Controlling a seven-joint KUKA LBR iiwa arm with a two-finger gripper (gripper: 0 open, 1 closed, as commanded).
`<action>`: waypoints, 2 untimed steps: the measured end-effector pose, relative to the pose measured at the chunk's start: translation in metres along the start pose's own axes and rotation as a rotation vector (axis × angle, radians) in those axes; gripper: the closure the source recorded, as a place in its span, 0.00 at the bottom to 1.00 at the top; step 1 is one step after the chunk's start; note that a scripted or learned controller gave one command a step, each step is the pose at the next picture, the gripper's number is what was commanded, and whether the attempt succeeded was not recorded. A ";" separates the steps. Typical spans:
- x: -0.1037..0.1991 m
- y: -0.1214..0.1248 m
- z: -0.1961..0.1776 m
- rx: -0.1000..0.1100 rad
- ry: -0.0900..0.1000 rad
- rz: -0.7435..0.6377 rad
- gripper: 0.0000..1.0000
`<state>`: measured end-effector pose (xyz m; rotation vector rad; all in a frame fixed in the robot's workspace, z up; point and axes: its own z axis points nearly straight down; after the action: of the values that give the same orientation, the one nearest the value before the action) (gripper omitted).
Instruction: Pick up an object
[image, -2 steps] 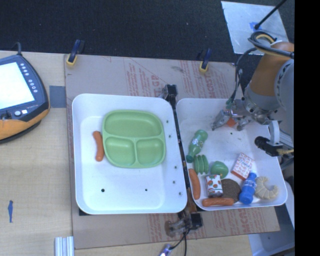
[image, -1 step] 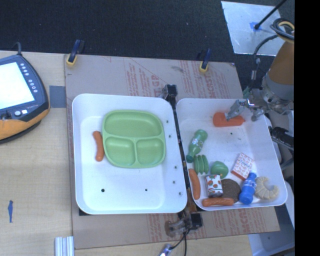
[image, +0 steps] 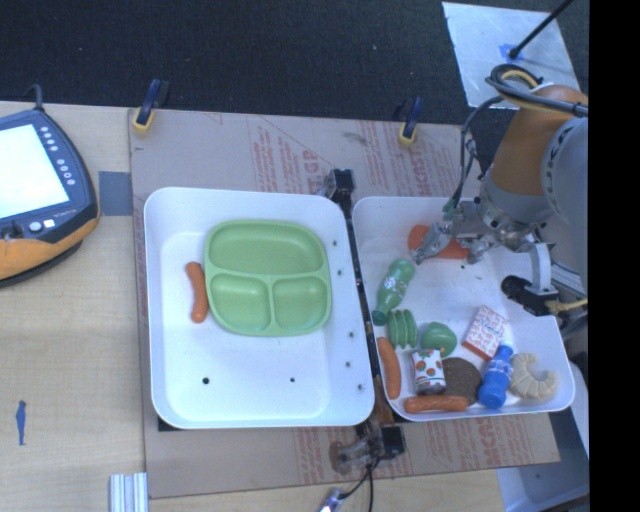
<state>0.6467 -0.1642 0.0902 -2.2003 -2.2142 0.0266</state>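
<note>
Nearest me, along the front edge of the right-hand shallow white bin (image: 560, 405), lie a long orange sausage-shaped toy (image: 435, 404), a small blue plastic bottle (image: 495, 378) and a pale beige croissant-shaped toy (image: 535, 381). Just behind them sit a dark brown round piece (image: 464, 374), a small printed carton (image: 429, 369) and a red-and-white patterned box (image: 485, 331). A green plastic bottle (image: 394, 284) lies tilted further back, near the bin's left wall.

In the left-hand shallow white bin (image: 250, 400), a light green divided plastic plate (image: 268, 277) rests flat, with a short orange sausage toy (image: 198, 291) just beside its left edge.

At the far end of the right bin, the grey arm's gripper (image: 457, 243) hangs low over a rounded orange-red toy (image: 420, 238), which lies against the back wall. The claw is right at that toy, but I cannot tell whether it is spread, closed or pinching anything.

Furthest off to the left lies an orange-edged control tablet (image: 35, 190).
</note>
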 end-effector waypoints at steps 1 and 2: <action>-0.035 0.002 0.003 0.011 0.007 0.000 0.00; 0.005 0.002 0.003 0.010 0.000 0.002 0.00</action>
<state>0.6491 -0.1589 0.0876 -2.1978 -2.2074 0.0375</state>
